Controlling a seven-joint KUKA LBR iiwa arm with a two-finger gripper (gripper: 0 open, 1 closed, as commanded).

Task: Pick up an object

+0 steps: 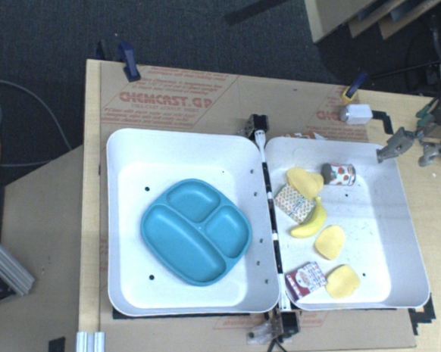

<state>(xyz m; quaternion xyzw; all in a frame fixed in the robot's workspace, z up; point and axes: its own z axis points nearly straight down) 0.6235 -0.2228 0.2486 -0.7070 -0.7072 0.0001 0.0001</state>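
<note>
Camera view gives me the right bin as landmark: inside it lie a banana, a small can, a patterned packet, a red packet and yellow pieces, while the left bin beside it carries a blue divided plate. I see the gripper above the right bin's far right corner, its fingers spread apart with nothing between them, touching no object. I read "CHEMCAST" on the board beyond both bins.

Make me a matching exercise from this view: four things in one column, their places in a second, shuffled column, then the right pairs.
Things:
1. blue divided plate
2. banana
3. small can
4. claw

Places:
A. far end of the right bin, lying on its side
B. over the right bin's far right corner
C. alone in the left bin
D. middle of the right bin, beside a patterned packet

Pairs: 1-C, 2-D, 3-A, 4-B
</note>
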